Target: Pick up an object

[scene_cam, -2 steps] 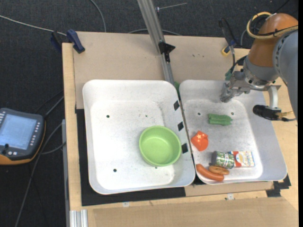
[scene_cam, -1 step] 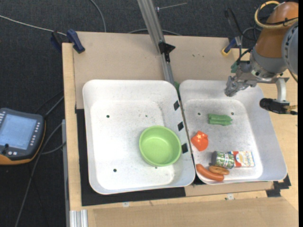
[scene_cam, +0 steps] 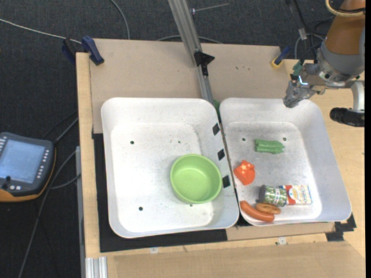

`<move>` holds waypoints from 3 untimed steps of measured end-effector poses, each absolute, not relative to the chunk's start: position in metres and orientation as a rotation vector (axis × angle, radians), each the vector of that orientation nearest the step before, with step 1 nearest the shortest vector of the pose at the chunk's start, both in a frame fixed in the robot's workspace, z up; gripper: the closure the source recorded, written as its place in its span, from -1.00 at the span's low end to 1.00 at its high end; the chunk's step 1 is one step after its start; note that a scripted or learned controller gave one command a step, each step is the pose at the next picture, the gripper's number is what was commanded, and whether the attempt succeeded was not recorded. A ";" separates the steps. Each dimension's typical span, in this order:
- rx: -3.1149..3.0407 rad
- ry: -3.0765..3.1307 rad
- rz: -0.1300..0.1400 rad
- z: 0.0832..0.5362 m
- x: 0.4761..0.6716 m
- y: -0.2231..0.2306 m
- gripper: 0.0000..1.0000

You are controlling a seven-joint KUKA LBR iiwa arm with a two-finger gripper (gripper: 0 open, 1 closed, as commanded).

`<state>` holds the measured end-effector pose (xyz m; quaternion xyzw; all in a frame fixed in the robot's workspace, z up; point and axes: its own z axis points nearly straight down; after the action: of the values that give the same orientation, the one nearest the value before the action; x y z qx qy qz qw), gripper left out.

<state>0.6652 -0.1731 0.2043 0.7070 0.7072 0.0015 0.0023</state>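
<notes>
Four items lie well below hand.

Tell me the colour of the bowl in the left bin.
The bowl is light green, seen plainly in the camera view.

The grey arm reaches in from the upper right, orange band above the wrist, its gripper pointing down over the far edge of the right bin.
</notes>
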 end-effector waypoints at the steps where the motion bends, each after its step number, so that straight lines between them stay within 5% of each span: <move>1: 2.216 2.226 0.004 0.220 0.662 -0.123 1.00; 3: 2.217 2.226 0.003 0.240 0.646 -0.021 1.00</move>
<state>0.6460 -0.0208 0.2397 0.7056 0.7086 0.0008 -0.0001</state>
